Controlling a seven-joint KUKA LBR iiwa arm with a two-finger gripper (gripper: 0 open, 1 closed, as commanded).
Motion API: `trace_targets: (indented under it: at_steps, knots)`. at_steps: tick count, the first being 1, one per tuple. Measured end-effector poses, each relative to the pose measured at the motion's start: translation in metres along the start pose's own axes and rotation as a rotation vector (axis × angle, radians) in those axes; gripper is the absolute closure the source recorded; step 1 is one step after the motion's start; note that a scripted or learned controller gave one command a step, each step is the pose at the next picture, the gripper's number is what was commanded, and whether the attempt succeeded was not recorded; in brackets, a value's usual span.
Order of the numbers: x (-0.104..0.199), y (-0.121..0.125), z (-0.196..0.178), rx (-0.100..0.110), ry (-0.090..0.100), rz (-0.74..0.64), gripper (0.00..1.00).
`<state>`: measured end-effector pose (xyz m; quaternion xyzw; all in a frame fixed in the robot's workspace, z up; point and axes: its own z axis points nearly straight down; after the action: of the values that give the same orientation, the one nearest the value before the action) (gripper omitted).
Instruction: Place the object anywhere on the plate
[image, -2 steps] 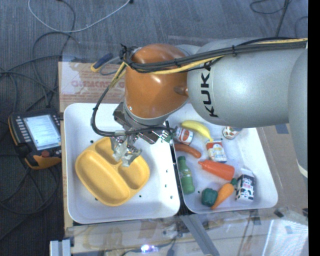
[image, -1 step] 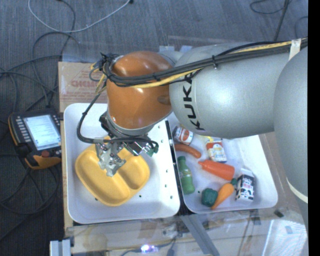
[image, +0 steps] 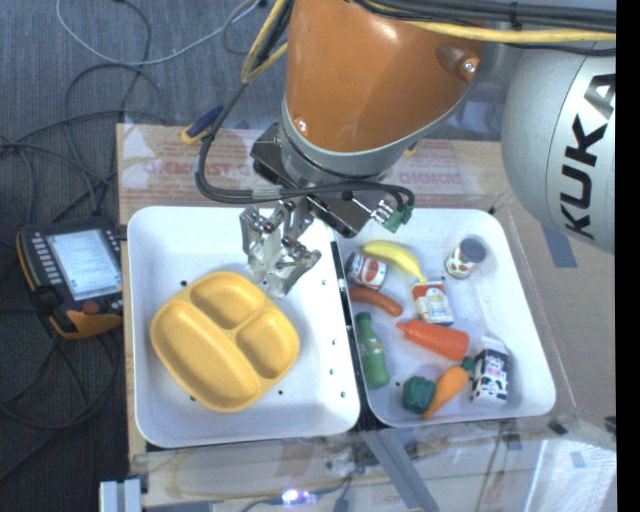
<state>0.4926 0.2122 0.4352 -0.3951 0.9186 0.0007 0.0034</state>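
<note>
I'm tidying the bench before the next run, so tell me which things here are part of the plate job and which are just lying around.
Part of the job:
- yellow divided plate in the left bin
- gripper, above the plate's far edge; nothing visible between its fingers

Lying about, all in the right bin:
- banana
- green bottle
- two carrots
- small milk carton
- hot dog
- cans

showing a mustard-yellow plate (image: 225, 340) in the white left bin (image: 150, 420). in the white right bin (image: 530, 390): yellow banana (image: 395, 256) at twelve o'clock, red sausage (image: 376, 299), green bottle (image: 372, 351), orange carrot (image: 435, 338) at centre, black-and-white patterned carton (image: 491, 375) at four o'clock. glowing orange: the arm's band (image: 375, 70).
</note>
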Motion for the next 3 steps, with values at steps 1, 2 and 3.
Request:
trace_targets:
  at_steps: [1, 2, 3]
  knots:
    - [-0.01, 0.01, 0.134, -0.003, 0.005, 0.128, 1.0]
    - [0.005, -0.037, 0.015, 0.0, 0.002, 0.095, 1.0]
    - [-0.005, -0.018, 0.155, -0.002, 0.006, 0.361, 1.0]
